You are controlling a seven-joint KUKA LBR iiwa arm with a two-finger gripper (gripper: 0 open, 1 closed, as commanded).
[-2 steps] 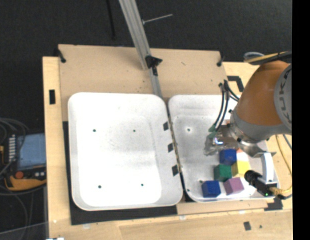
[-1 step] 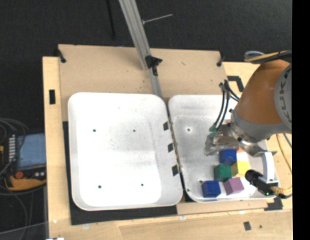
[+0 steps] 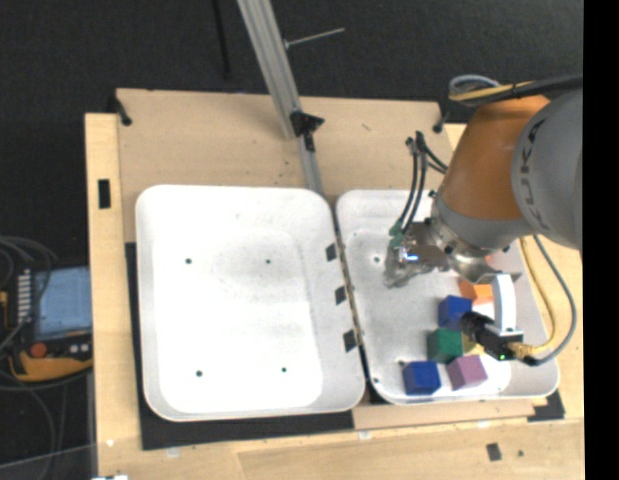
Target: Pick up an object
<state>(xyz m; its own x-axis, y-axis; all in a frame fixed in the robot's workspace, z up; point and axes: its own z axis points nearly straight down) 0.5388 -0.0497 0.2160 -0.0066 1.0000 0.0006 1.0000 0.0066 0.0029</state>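
Arm reached in from right over right bin (image 3: pixel 361 218). Pincer (image 3: pixel 401 265) sat low near bin's left wall; finger state could not be told. Blue block (image 3: pixel 421 377), purple block (image 3: pixel 467 371), green block (image 3: pixel 446 344), second blue block (image 3: pixel 454 311) crowded near-right corner. Left bin (image 3: pixel 154 268) offered wide open floor on desk (image 3: pixel 214 113)

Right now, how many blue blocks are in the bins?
2, both in the right bin: one blue block beside the green block, another blue block near the front rim. The arm may hide others.
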